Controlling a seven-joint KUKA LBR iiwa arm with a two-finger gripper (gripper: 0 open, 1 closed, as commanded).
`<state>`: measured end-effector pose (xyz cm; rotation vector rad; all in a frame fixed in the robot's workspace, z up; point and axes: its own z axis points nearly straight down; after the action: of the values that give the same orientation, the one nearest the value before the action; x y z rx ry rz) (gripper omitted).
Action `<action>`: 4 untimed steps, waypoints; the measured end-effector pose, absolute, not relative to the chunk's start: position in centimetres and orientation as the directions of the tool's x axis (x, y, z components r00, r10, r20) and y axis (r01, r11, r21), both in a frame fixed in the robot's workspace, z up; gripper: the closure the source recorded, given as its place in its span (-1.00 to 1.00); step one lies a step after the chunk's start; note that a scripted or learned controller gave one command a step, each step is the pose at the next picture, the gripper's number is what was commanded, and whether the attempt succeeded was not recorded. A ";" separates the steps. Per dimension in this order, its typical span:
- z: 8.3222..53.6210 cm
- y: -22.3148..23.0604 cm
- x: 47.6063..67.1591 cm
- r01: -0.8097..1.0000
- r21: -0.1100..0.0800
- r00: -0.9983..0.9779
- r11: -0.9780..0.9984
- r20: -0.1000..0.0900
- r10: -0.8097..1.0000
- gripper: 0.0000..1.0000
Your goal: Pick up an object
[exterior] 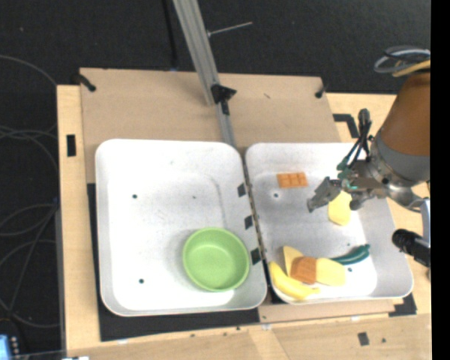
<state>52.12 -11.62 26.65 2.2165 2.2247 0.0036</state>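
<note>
My gripper (337, 201) hangs over the middle of the right bin (285, 156), its two fingers spread open. A small pale yellow piece (340, 214) lies on the bin floor just below and between the fingertips; I cannot tell whether they touch it. An orange ridged piece (292, 179) lies to the left, further back. At the bin's front edge sits a pile: a yellow banana-shaped item (287, 283), a brown-orange block (304, 269), a yellow wedge (330, 273) and a teal curved item (353, 256). A green bowl (216, 258) stands in the left bin (135, 171).
A slanted metal pole (199, 43) rises from the back of the bench, ending at the divide between the bins. The grey arm with its orange band (409, 118) reaches in from the right, over the right bin's far side.
</note>
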 end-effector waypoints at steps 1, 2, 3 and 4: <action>26.6 -11.6 52.1 1.000 0.003 -0.002 0.002 0.001 1.000 -1.00; 20.8 -11.2 52.7 1.000 -0.004 0.002 -0.002 -0.001 1.000 -1.00; 16.2 -11.9 53.1 1.000 -0.004 0.002 -0.002 -0.002 1.000 -1.00; 10.1 -12.0 53.2 1.000 0.000 0.001 -0.001 -0.002 1.000 -1.00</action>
<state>53.19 -11.96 10.09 2.2215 2.2189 -0.0023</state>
